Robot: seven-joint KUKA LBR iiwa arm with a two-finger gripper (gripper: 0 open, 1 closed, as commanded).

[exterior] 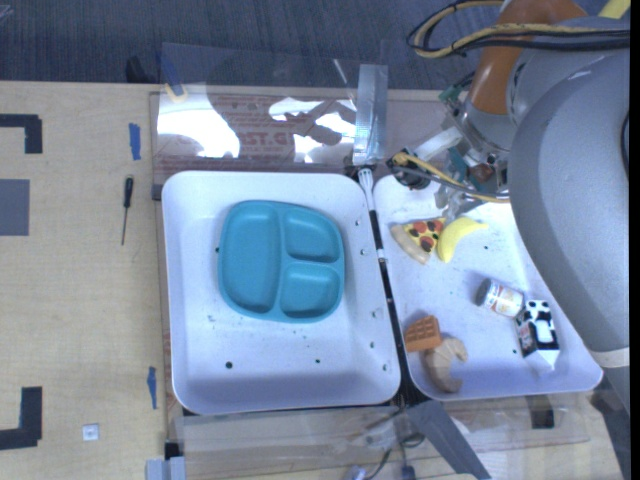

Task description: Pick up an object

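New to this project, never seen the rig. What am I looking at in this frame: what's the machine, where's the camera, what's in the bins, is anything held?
One fixed camera looks down at a slant on a bench with two shallow white bins. The big grey shape on the right is the robot arm, with an orange band above its wrist. Its gripper sits at the far edge of the right bin; nothing can be seen held.

The left bin holds a blue divided plate. The right bin holds a toy pizza slice, a banana, a small jar, a black-and-white carton, a brown waffle piece and a beige piece.
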